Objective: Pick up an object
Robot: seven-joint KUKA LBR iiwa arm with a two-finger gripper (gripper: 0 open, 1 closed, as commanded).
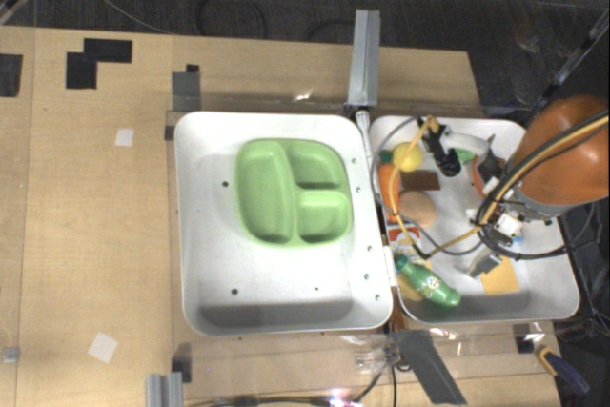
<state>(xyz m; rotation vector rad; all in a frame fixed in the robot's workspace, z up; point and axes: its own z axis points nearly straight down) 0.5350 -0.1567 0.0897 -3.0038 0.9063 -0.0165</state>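
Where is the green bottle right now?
The green bottle lies on its side in the right bin, in the near left corner by the wall beside the left bin, just below a tan egg-shaped thing.

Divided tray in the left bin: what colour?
Light green. The divided tray shows plainly in the camera view, lying in the white left bin.

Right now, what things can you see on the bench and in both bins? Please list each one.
bins: 2, white, side by side on the bench
tray: 1, green, three compartments, in the left bin
bottle: 1, green, right bin, near front edge
egg-shaped thing: 1, tan, right bin, left part
yellow thing: 1, yellow, right bin, back left
flat piece: 1, orange-tan, right bin, front
arm: 1, orange band, over the right bin
gripper: 1, dark, cabled, low over the right bin
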